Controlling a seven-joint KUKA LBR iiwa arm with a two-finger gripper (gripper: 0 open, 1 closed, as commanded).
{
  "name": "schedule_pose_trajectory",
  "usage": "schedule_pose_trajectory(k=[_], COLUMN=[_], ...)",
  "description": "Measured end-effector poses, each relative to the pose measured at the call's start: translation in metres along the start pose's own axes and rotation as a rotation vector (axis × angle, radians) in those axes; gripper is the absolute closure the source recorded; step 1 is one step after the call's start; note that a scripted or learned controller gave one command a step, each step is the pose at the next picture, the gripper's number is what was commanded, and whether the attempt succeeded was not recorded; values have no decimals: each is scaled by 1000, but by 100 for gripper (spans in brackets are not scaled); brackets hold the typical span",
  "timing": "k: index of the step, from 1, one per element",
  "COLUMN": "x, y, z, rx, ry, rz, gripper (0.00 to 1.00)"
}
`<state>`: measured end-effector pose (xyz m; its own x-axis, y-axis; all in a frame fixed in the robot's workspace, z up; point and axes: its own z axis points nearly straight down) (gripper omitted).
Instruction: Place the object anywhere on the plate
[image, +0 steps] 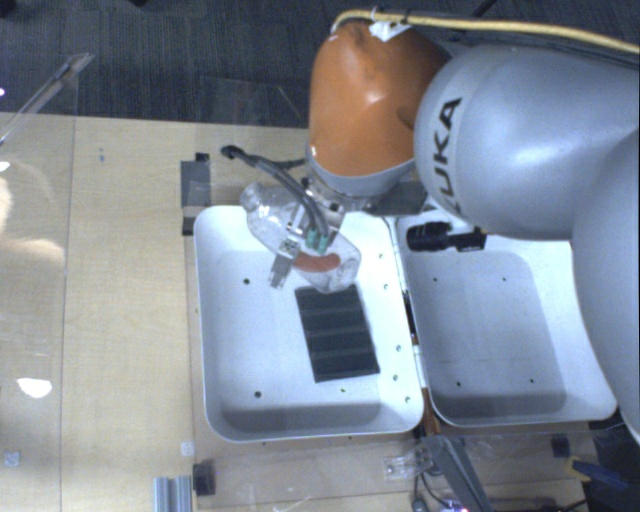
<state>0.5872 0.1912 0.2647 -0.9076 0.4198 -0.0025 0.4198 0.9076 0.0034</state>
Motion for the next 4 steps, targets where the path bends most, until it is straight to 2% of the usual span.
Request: schedule_pose_trajectory(k=[1, 2, 3, 4], x=[21, -36, -50, -51], y=[1, -82, -99, -97], z=[-119, -72, -66, -78], rx=[-4, -1, -1, -6], ry=[-4, -4, -5, -14], rz=[23, -206, -388, -388], gripper=[100, 100, 100, 100])
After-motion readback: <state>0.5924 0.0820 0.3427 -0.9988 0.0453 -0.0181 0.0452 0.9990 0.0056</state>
